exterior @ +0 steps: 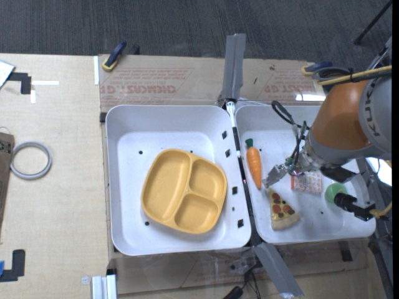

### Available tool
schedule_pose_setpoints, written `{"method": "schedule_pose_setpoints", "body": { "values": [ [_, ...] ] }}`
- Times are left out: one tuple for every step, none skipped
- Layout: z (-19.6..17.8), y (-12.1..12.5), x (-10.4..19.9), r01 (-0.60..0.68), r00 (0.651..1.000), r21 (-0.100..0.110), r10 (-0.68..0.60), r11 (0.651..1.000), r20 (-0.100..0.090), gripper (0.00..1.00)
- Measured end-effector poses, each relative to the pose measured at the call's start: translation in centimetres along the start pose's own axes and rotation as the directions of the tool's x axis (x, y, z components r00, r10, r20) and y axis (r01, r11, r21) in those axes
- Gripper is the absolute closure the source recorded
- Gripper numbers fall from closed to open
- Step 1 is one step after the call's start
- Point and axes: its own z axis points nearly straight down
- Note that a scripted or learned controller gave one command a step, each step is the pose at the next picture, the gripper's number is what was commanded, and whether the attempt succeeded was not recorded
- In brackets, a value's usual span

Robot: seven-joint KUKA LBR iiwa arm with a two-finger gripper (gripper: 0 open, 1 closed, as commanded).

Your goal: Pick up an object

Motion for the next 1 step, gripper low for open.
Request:
{"method": "schedule_pose_setpoints", "body": {
  "values": [
    [0.51,-6.01,2.14,0.095,0.996,0.008,-0.094,0.995,-0.005,0.00]
  ]
}}
